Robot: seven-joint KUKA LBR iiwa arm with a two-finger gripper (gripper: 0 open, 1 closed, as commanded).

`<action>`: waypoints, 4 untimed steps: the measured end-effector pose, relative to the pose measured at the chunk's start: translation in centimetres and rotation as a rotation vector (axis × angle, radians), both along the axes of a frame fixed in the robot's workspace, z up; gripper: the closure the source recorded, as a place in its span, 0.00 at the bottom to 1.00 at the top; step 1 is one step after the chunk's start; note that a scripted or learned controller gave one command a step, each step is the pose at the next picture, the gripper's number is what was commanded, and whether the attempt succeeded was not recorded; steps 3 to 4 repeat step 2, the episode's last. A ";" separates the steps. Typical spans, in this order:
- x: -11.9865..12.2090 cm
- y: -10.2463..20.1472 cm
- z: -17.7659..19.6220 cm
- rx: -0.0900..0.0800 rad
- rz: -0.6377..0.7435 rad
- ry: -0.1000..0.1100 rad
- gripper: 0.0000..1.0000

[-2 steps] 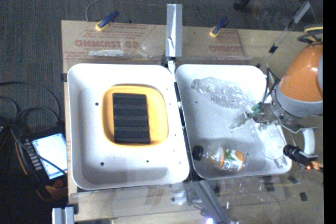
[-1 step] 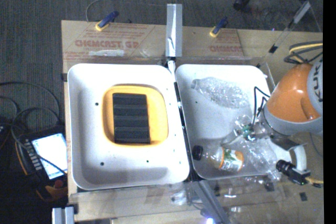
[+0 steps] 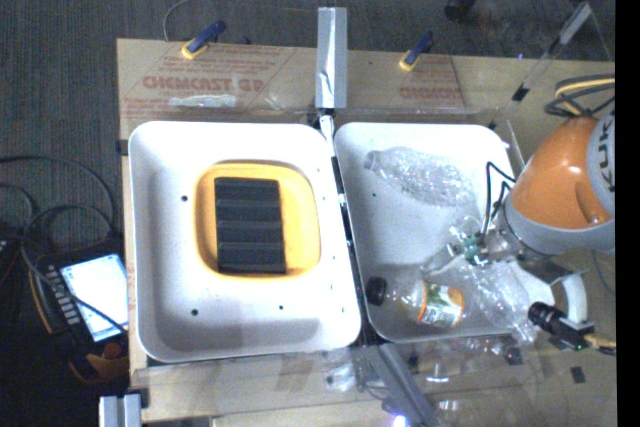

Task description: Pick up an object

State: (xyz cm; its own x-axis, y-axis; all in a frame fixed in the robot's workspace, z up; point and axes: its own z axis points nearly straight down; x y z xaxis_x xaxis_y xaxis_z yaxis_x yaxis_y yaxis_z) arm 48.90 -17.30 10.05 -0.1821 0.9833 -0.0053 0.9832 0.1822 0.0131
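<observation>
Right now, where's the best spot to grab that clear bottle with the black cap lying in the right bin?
Probably the bottle at its labelled middle, from straight above, jaws across its width: it lies on its side, cap toward the bins' divider, with crumpled plastic crowding its base.

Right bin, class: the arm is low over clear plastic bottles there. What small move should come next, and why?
Probably lift straight up a little. The arm hides its hand over the crumpled bottles in the right bin, so rising would reveal whether anything was caught.

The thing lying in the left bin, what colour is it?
Yellow rim around a black ribbed centre, clearest in the camera view.
</observation>
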 end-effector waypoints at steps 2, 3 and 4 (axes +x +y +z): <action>6.3 3.7 11.6 0.002 0.080 0.013 1.00; 6.3 3.7 11.6 0.002 0.080 0.013 1.00; 6.3 3.7 11.6 0.002 0.080 0.013 1.00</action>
